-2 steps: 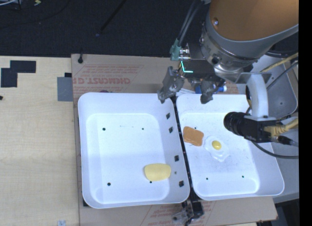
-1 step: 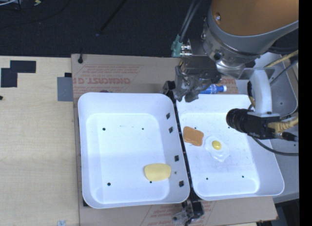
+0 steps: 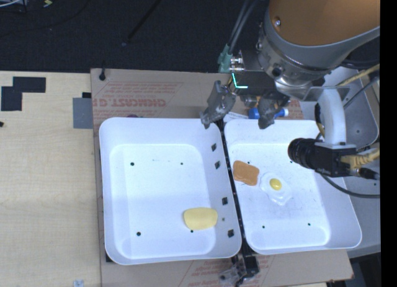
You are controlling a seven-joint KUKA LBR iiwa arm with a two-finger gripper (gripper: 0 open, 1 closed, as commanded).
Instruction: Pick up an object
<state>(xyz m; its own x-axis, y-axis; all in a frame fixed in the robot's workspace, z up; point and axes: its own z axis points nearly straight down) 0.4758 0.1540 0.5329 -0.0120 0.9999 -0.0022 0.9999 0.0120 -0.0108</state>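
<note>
The pincer hangs above the far end of the wall between the two bins, and its two fingers are spread wide with nothing between them. In the left bin a yellow piece lies near the front right corner. In the right bin an orange-brown piece lies just beside a clear piece with a yellow centre.

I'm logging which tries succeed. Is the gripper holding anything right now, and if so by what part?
Nothing is held. The gripper hangs open over the bins' far edge, with no object between its fingers. The yellow piece, brown piece and egg-like piece lie in the bins.
</note>
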